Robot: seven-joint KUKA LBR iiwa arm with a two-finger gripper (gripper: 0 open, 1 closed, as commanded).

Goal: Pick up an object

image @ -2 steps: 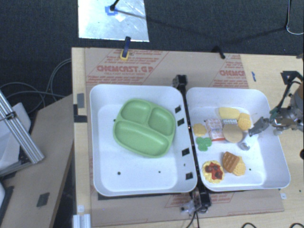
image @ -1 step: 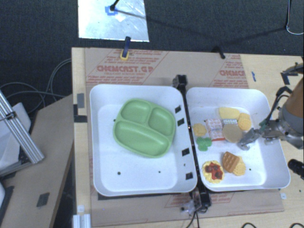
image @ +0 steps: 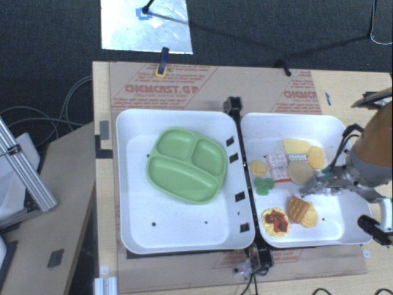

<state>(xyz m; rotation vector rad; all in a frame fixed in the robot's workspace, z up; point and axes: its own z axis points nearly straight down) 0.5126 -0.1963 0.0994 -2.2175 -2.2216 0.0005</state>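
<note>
The right bin [image: 331, 125] holds several toy foods. A yellow corn piece [image: 296, 146] and a yellow lemon-like piece [image: 316, 157] lie at the back. A pink-and-white packet [image: 276, 163] sits beside a tan round piece [image: 299, 172]. There is also a small yellow piece [image: 258, 166] and a green leafy piece [image: 264, 185]. At the front lie a brown waffle-like piece [image: 299, 211] and a red-topped disc [image: 276, 220]. My gripper [image: 314, 187] reaches in from the right, low between the tan round piece and the waffle-like piece.
The left bin [image: 132, 226] carries a green divided plate [image: 186, 165]. Black clips line the divider [image: 241, 165] between the bins. The grey arm [image: 371, 158] covers the right bin's right side. Cardboard [image: 184, 88] lies under both bins.
</note>
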